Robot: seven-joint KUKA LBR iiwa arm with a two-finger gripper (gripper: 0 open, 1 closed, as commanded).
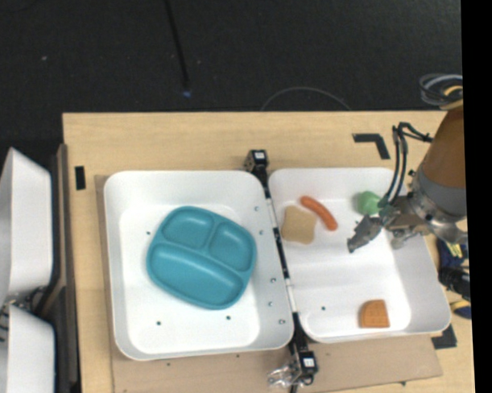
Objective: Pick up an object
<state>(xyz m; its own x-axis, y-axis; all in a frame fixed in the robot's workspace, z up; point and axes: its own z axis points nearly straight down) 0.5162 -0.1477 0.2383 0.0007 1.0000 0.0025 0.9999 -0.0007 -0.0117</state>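
Camera view, right of frame: two-finger gripper (368,232), fingers spread and holding nothing, hangs over the right white bin (411,323). Nearest item, small orange sausage-shaped toy (319,212): likely light, smooth, rigid plastic; best pinched across its narrow middle.

I see a teal divided plate (201,256) lying flat in the middle of the left bin (129,317), compartments facing up. The right bin (411,303) butts against it, with a black clip (256,160) at the seam's far end. Tan bench (147,139) under both, white boxes (25,223) beside its left edge.

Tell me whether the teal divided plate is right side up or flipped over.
Right side up. The teal divided plastic plate lies flat in the left white bin, with its three recessed compartments facing the camera.
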